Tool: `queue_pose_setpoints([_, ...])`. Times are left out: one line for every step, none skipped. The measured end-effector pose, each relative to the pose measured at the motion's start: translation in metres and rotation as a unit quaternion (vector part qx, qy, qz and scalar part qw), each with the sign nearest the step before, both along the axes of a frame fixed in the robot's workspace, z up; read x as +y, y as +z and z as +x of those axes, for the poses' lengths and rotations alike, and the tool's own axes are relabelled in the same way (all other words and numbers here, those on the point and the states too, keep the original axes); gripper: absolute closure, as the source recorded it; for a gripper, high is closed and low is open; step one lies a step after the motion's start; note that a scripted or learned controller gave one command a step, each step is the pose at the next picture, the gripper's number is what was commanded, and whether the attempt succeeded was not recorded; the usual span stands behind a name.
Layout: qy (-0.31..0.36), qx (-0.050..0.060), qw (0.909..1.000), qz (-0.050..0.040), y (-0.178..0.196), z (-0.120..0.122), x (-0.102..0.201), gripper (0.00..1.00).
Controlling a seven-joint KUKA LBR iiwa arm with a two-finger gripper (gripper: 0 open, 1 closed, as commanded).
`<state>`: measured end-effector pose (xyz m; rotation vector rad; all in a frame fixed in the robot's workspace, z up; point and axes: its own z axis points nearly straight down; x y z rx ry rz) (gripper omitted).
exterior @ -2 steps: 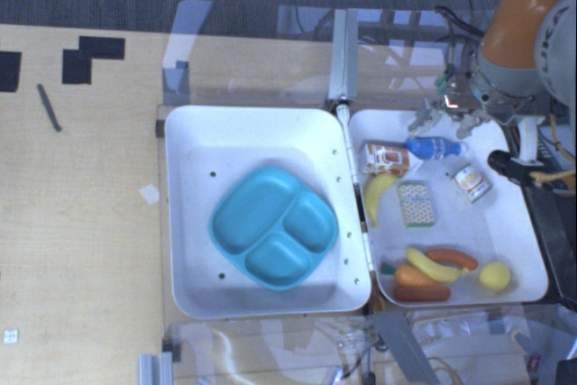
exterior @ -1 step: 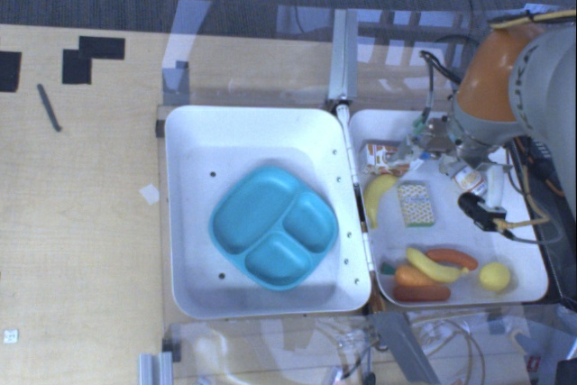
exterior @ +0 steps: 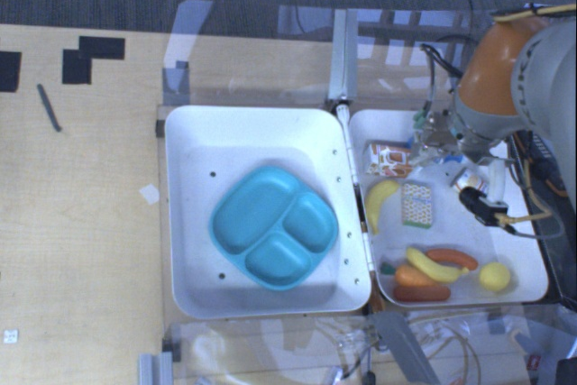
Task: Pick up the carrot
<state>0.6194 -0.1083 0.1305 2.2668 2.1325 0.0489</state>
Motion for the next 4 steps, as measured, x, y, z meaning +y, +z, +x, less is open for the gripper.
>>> queue_pose_setpoints([0.126,0.015,0.9919,-0.0056,-0.041,-0.047,-0.042,1.0])
queue_pose_setpoints([0.094,0.016,0.9954,-0.0067,-0.04,-0.13,-0.093,1.0])
queue_pose_setpoints([-0.035,0.015,0.9993,0.0004,-0.041,-0.128,-0.096,1.0])
queue_pose_setpoints([-0.119,0.015,0.9928,0.0015,-0.041,-0.071,-0.063,1.0])
